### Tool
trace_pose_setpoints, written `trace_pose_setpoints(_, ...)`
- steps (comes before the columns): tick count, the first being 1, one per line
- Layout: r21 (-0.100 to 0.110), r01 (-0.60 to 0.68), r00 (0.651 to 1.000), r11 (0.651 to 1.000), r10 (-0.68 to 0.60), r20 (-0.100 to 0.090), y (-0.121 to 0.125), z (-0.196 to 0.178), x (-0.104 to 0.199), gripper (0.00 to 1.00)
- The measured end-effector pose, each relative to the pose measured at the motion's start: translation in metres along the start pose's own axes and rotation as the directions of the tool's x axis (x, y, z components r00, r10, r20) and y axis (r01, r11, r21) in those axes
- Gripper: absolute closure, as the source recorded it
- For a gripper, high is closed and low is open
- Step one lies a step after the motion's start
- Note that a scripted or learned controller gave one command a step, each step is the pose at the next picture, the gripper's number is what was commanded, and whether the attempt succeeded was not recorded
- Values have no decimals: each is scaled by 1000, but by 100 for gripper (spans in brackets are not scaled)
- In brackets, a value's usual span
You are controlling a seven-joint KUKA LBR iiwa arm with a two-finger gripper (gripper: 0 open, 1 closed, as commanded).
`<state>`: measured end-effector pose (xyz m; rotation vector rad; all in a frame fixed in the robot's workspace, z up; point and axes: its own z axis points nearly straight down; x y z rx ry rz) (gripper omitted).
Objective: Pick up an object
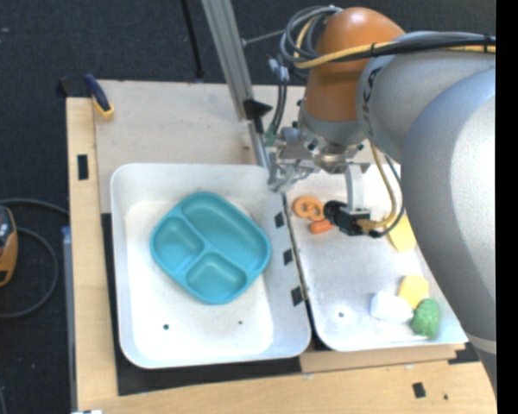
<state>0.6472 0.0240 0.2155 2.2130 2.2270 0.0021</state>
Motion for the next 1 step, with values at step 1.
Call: trace_pose_setpoints(1, 0, 1, 1000, 1000, -1, -2, 7, -1, 52, 100)
